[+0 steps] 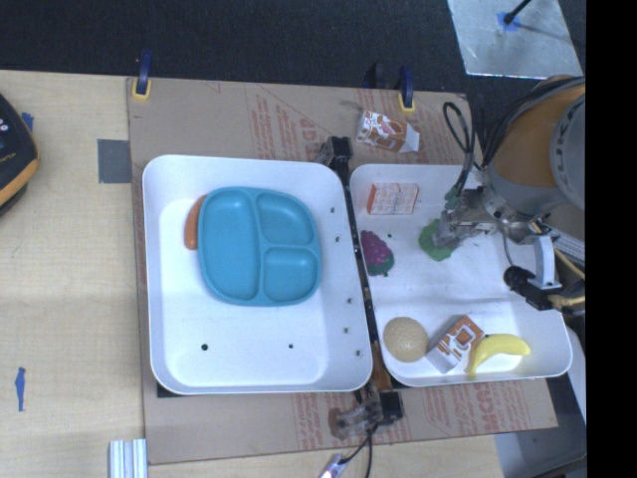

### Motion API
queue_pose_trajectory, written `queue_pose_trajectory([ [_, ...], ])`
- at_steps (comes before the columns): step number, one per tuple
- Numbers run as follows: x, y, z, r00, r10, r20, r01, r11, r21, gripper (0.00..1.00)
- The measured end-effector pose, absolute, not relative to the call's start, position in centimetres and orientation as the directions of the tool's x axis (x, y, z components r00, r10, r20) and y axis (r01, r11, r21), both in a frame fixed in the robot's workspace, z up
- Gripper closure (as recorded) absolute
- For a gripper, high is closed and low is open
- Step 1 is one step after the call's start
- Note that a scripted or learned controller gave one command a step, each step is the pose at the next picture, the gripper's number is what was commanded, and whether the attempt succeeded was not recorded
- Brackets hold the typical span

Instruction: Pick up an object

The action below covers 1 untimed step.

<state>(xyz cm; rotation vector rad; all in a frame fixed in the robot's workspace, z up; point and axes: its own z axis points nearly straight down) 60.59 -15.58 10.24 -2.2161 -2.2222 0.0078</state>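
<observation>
So going left to right: the left bin [169,267] had a blue divided plate [261,245] sitting in it, with something orange [190,225] poking out from under its left edge, probably a carrot or hot dog toy, hard to say. Over in the right bin [542,366], the far-left corner had a small white and orange box [392,198], then a purple bunch of grapes [376,251] just near of that by the left wall. Along the near edge sat a tan round thing [405,338], maybe a potato or bread roll, then a little carton [455,343] touching a banana [499,350].

The bit that matters: a green object [435,242] lay in the far half of the right bin, and the gripper [459,221] was right on top of it, down at its far-right side. So the green thing sat just left and slightly near of the fingers, touching or nearly so. Couldn't tell whether they were spread or pinched, too small and blurry. My guess is it was going for the green one.
</observation>
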Motion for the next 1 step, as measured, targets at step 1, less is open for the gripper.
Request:
queue_pose_trajectory([
  [1, 52.87, -19.71, 13.34, -0.002, 1.0, -0.001, 1.0, 0.002, -0.003, 1.0],
])
